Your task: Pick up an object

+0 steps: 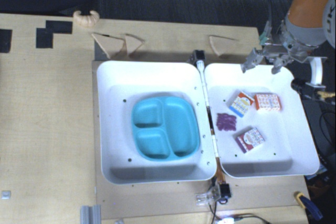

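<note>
Hovering spread at the right bin's (302, 128) far rim, the end effector (262, 63) seems empty; a carton (250, 139) lies diagonally.

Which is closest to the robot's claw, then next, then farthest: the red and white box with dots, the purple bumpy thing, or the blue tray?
From the gripper, in the camera view:
1. Red and white dotted box, right bin, just below the gripper.
2. Purple bumpy lump, right bin, nearer the divider.
3. Blue three-section plastic tray, left bin.

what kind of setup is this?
Likely a robot lab pick-and-place bench: a KUKA arm reaches over two white bins, one holding small packets, the other a blue tray; loose cables nearby.
</note>
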Controlling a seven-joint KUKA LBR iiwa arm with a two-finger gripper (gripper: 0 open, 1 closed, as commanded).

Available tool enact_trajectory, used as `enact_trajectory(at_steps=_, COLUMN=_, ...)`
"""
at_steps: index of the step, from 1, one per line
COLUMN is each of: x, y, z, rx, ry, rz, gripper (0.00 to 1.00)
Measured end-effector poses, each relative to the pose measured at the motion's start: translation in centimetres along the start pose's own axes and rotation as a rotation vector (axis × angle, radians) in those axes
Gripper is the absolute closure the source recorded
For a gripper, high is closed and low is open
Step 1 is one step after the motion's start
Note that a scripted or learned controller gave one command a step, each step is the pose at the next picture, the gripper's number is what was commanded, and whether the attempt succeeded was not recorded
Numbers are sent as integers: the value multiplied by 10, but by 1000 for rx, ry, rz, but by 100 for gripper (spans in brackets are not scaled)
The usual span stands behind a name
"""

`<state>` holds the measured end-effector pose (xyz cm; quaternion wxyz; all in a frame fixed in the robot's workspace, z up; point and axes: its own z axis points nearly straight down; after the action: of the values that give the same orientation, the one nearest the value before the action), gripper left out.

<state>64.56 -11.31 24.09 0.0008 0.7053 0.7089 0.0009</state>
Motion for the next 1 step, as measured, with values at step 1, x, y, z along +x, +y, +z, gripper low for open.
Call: enact_trajectory(at_steps=1, x=-58, y=-9, z=119, rx=4, ry=0, rz=3, gripper=0)
